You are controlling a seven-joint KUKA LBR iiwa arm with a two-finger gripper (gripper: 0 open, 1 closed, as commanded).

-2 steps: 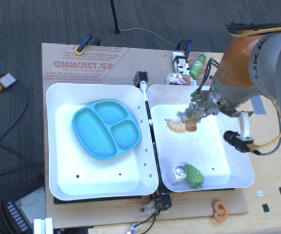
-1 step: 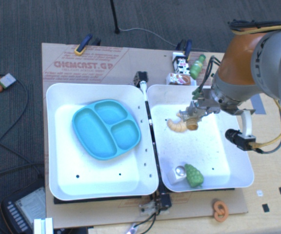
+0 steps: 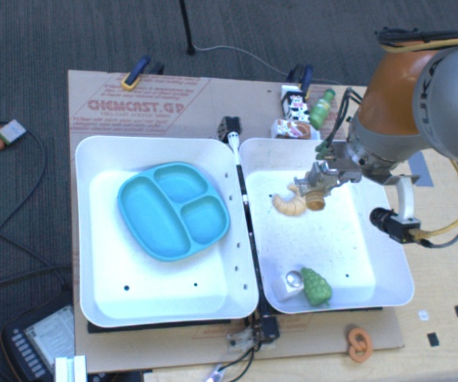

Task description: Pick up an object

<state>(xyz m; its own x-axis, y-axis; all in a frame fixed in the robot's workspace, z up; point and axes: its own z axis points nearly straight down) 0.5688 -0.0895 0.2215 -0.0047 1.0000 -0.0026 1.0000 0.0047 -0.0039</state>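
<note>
Here the grey arm (image 3: 408, 94) with its orange band reaches in from three o'clock and sets its end effector (image 3: 324, 180) low over the upper part of the right bin (image 3: 388, 289). Just at its tip, toward seven o'clock, lies a tan croissant-shaped piece (image 3: 290, 204) on the bin floor, with a small round brown piece (image 3: 316, 202) touching its three o'clock end. The end effector sits right against these pieces, but whether anything is between its fingers, or how far apart they stand, I cannot tell from this angle. Down at six o'clock in the same bin rest a green bumpy toy (image 3: 317, 287) and a small silver cap (image 3: 293, 279) just beside it, well apart from the end effector. The left bin (image 3: 94, 293) holds a blue divided plate (image 3: 173, 210) with three compartments, lying tilted across its floor. Both bins sit side by side on a cardboard sheet (image 3: 133, 106) on the table. At twelve o'clock beyond the right bin stands a green bottle (image 3: 320, 110) beside a small printed box (image 3: 294, 116), and an orange ring (image 3: 359, 343) lies on the cardboard at six o'clock.
</note>
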